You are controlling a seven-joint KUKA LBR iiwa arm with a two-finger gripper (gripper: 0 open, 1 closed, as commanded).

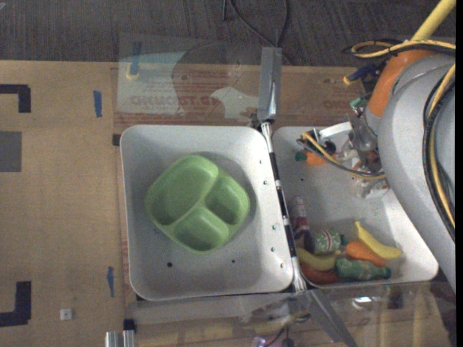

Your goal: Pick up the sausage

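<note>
Arm: the grey arm [423, 143] enters from the right and hangs over the far half of the right bin [329, 204].
Claw: the claw [364, 166] sits amid loose cables at the far right of that bin; its state cannot be told from this view.
Sausage: best judged to be the thin dark red piece [299, 215] lying against the left wall of the right bin, just beside the divider between the bins.
Long axis: it runs near-to-far, roughly parallel to the divider.
Direction from claw: the sausage lies to the left of the claw and nearer the viewer, apart from it, with bare bin floor between.
Neighbours: a banana [376, 241], a carrot [362, 252] and other toy foods crowd the near corner; the near end of the sausage comes close to this pile.
Left bin: holds a green divided plate [197, 203], well apart from the work.
Step in hand: approach not yet made; the sausage lies untouched.
Next move calls for: travel left and nearer, then closing across the short width.
</note>
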